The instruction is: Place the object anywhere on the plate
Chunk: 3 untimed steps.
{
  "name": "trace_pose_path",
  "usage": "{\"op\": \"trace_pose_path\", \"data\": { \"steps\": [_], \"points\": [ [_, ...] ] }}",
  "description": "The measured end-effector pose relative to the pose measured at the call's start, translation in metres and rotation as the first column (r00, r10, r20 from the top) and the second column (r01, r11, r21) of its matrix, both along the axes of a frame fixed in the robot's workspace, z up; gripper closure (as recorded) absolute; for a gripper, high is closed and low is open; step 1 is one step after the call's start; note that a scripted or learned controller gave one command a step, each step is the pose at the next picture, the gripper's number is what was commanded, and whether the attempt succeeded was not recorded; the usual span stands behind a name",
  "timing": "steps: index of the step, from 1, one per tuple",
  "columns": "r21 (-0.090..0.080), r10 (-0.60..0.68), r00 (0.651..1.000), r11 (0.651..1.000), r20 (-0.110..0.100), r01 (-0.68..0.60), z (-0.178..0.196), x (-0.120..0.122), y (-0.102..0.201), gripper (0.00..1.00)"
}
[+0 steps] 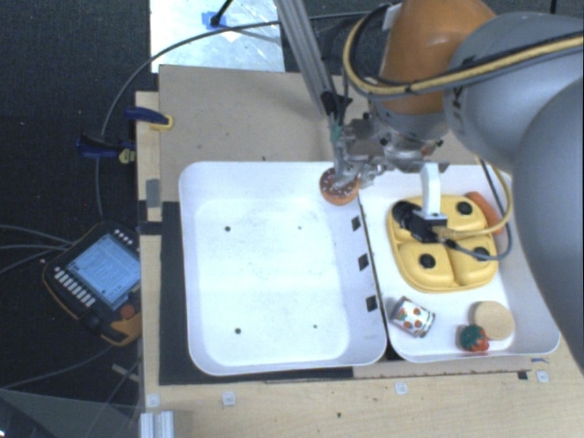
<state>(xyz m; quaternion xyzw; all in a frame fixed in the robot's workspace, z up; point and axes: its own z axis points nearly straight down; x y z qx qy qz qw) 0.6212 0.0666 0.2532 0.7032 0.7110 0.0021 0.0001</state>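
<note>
A small brown doughnut [337, 190] with sprinkles sits at the tips of my gripper [345, 173], over the far right corner of the left bin [265, 272]. The fingers look closed on it. The yellow plate [456, 267], moulded with rounded humps and black dots, lies in the right bin [540, 334], to the right of the gripper and nearer the camera. My arm covers the plate's far right part.
Near the right bin's front edge lie a small patterned can [411, 317], a tan round disc [494, 318] and a little green and red item [472, 338]. An orange object [484, 206] peeks out behind the plate. A pendant [99, 276] rests left of the bench.
</note>
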Motion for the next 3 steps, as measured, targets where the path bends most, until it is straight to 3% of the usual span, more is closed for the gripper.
{"op": "trace_pose_path", "data": {
  "steps": [1, 2, 3],
  "points": [
    [-0.001, -0.001, 1.000, 1.000, 0.000, 0.001, -0.007, 0.014, 0.049, 1.00],
    [-0.001, -0.003, 1.000, 1.000, -0.001, 0.003, -0.007, 0.010, 0.097, 1.00],
    [-0.001, -0.002, 1.000, 1.000, -0.003, 0.002, -0.036, 0.014, 0.145, 1.00]
  ]
}}
